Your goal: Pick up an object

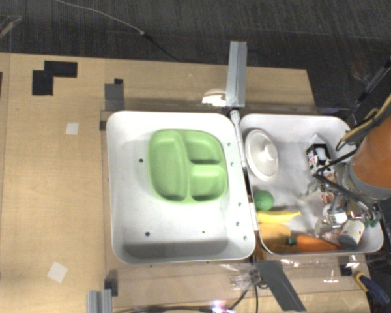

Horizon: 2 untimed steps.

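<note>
Wooden desk [45, 194] seen from above, w/ dark floor along the top edge and black square markings at upper left. Two shallow white bins are set side by side on it.

Claw [335, 223] is located low in the right bin [290, 126], near that bin's front right corner, amid a tangle of wires and metal parts. Claw state cannot be told: its tips are lost in the clutter, and nothing is seen clearly held. Above it, the orange band [380, 156] of the arm is seen at the frame's right, w/ cables running up and away.

Just left of and below the claw, an orange carrot [313, 243] lies along the front wall of the right bin. A yellow banana [277, 216] lies beside the carrot, toward the bin's left wall. A green ball [264, 201] sits just above the banana, touching or nearly touching it. A white bowl-like dish [262, 153] rests in the upper left part of the same bin, well apart from the claw.

Left bin [127, 227] holds a green divided tray [186, 165], approx. centred, w/ three compartments visible.

A grey metal post [236, 74] stands behind the join of the two bins.
</note>
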Motion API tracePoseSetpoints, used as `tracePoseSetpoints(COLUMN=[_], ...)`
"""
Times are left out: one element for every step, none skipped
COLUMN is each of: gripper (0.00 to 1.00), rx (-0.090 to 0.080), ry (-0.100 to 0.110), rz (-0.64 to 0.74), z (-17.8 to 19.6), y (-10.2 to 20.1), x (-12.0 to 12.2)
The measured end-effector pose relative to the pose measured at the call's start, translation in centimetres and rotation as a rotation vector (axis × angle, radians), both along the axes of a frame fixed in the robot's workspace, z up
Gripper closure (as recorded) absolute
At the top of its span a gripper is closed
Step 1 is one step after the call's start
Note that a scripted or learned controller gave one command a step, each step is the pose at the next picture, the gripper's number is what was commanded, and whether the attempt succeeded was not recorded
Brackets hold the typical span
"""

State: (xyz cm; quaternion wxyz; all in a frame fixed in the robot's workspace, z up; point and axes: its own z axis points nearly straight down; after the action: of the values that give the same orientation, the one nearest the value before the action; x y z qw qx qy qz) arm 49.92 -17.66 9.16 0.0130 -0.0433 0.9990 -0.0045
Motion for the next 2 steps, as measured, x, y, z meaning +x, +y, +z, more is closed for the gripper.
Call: tracePoseSetpoints(gripper=[0.00, 0.00], rx=[0.005, 0.009], ry=[0.005, 0.004], rz=[-0.016, -0.112], z=[-0.04, -0.07], y=[-2.72, -2.57], x=[0.14, -0.22])
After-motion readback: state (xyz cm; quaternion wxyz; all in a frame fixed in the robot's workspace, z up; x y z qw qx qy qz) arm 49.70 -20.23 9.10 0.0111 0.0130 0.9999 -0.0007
